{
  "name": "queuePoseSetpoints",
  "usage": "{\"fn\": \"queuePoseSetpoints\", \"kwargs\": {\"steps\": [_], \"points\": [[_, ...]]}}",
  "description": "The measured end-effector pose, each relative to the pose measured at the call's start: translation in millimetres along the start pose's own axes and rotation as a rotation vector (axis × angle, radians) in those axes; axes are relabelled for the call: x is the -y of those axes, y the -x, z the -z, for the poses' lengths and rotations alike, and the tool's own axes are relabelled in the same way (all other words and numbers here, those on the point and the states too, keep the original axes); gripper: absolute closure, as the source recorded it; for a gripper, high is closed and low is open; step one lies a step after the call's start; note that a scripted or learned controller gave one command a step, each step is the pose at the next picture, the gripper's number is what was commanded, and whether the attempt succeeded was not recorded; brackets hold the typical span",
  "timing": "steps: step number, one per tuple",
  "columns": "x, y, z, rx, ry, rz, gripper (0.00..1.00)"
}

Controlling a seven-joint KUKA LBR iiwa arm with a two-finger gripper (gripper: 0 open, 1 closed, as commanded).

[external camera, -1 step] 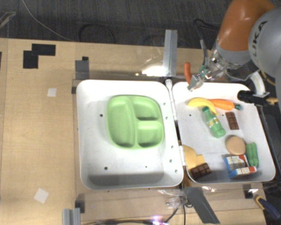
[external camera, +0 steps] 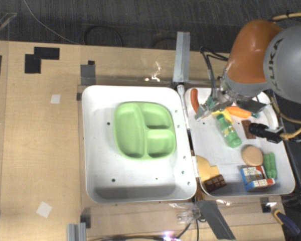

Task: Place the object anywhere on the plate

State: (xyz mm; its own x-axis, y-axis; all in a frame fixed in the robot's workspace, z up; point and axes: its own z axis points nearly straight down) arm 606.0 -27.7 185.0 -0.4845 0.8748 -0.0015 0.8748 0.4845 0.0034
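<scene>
The pincer (external camera: 210, 106) hangs over the right bin's (external camera: 286, 182) back-left corner beside a red sausage (external camera: 193, 99); I cannot tell its state. The green plate (external camera: 143, 129) sits in the left bin (external camera: 98, 179).

You have a pale wooden bench (external camera: 40, 149) carrying two shallow white plastic bins touching side by side, the left bin (external camera: 98, 134) and the right bin (external camera: 286, 177), with black tape patches (external camera: 40, 58) near its far left corner.

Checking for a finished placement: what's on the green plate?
The green plate shows bare compartments, nothing on it. The gripper is over the right bin.
</scene>
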Motion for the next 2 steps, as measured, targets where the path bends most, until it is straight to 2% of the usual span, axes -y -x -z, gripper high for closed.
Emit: {"fn": "queuePoseSetpoints", "kwargs": {"steps": [1, 2], "points": [[-13.2, -108.6, 0.3, -0.003, 0.003, 0.128, 1.0], [-11.6, -104.6, 0.4, 0.0, 0.002, 0.121, 0.0]]}}
